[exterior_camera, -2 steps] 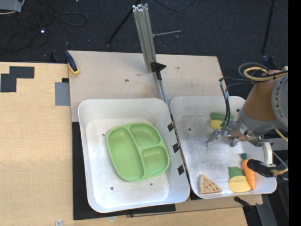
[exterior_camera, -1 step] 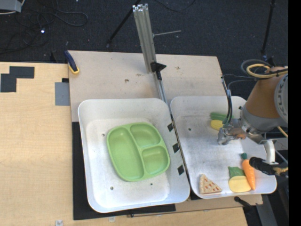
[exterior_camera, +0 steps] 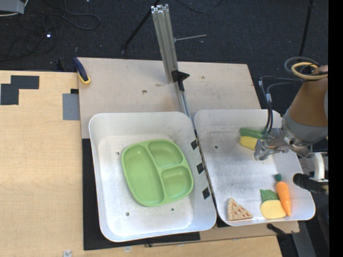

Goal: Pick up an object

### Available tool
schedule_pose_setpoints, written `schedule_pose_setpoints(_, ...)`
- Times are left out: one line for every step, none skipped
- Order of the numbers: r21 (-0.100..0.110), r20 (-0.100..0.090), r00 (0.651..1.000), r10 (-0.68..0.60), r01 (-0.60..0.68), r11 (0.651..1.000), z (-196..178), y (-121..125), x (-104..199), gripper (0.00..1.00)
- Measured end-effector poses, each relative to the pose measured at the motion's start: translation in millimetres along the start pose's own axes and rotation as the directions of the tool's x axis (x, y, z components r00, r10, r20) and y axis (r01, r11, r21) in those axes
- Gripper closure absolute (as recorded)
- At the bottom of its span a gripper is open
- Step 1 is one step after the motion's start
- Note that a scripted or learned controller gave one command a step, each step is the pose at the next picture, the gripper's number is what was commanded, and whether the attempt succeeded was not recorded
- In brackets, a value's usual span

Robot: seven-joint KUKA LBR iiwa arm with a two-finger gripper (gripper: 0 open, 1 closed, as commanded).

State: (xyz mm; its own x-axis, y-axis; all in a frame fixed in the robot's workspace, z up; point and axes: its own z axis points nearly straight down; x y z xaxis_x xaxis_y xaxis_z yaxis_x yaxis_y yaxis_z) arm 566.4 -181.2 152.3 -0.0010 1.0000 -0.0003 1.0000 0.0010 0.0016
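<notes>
The right bin [exterior_camera: 225,165] holds a yellow corn cob with green husk [exterior_camera: 248,140] near its far right side. A toy carrot [exterior_camera: 284,197], a yellow piece with a green leaf [exterior_camera: 271,206] and a toy pizza slice [exterior_camera: 238,210] lie along the bin's near edge. My gripper [exterior_camera: 262,151] hangs low over the right bin, just right of the corn cob, close to its husk end. Whether it touches the corn I cannot tell.
A green three-compartment plate [exterior_camera: 157,171] lies in the left bin [exterior_camera: 107,143]. A metal post [exterior_camera: 166,42] rises behind the bins. The arm's wrist with its orange band [exterior_camera: 308,106] stands over the right bin's far right corner. A wooden board [exterior_camera: 37,159] lies to the left.
</notes>
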Motion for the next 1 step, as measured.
schedule_pose_setpoints(-0.002, 0.001, 1.0, 0.0, 0.0, 1.0, -61.0, -0.5, -7.8, 1.0)
